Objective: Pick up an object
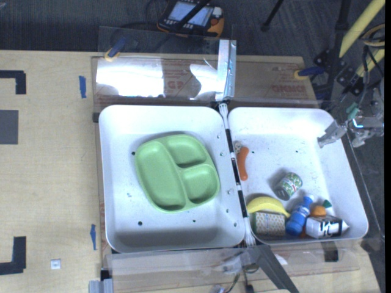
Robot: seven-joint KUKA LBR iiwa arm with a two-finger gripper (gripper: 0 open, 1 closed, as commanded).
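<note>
Since any item will do, the nearest candidate is the can (pixel 288 185), lying on its side on the floor of the right bin (pixel 287 130), with its long axis running roughly from lower left to upper right in the camera view. Just below it a cluster crowds the bin's near edge: a banana (pixel 267 205), a blue bottle (pixel 299 217) and a white bottle (pixel 325 226), touching or nearly touching one another, with something small and orange (pixel 318 210) wedged between the bottles. A carrot (pixel 243 163) lies alone near the divider, its long axis running up and down the view. The end effector (pixel 334 133) sits at the right bin's far right rim, so the can lies down and to the left of it, near, with bare bin floor between; the carrot is farther left, well apart. I cannot tell how the end effector stands, wide or narrow: only a pale wedge shows, and the wrist behind it merges with cables and dark clutter at the frame's right. Nothing can be seen held in it. What the patterned item (pixel 269 223) beneath the banana is stays unclear. The left bin (pixel 113 163) holds a green divided tray (pixel 177 173).
</note>
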